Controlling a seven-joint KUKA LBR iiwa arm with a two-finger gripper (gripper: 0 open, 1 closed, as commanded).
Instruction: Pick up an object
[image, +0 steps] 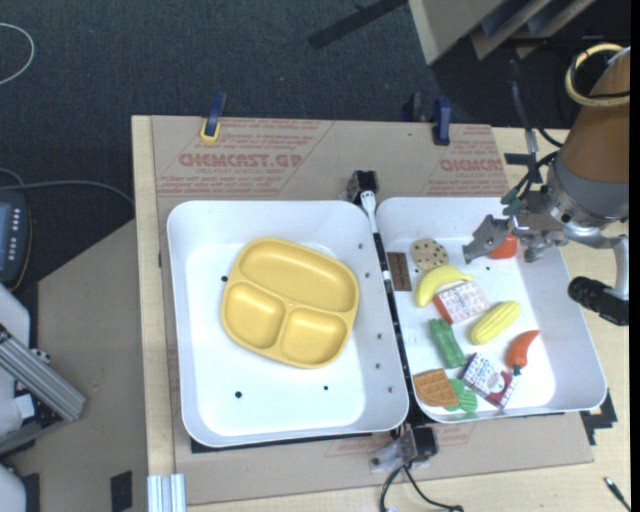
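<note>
White plastic formed two shallow bins side by side on a cardboard-covered bench. The left bin (200, 380) held one yellow plastic plate with three compartments (289, 301). The right bin (575, 360) held a cluster of toy foods. Nearest lay one tan waffle piece (435, 386), one green leafy piece (466, 401) and one small printed carton (484, 376). Behind them sat one green pickle (447, 343), one red chilli pepper (522, 347) pointing down-left, one yellow corn cob (495, 321) with its long axis running from lower left to upper right, one red-and-white box (461, 300), one yellow banana (440, 282), one brown chocolate bar (398, 271) and one chocolate-chip cookie (428, 252). Farthest, the grey two-finger gripper (512, 240) hung over the bin's back right part, its fingers apparently closed around a small orange-red object (504, 246).
</note>
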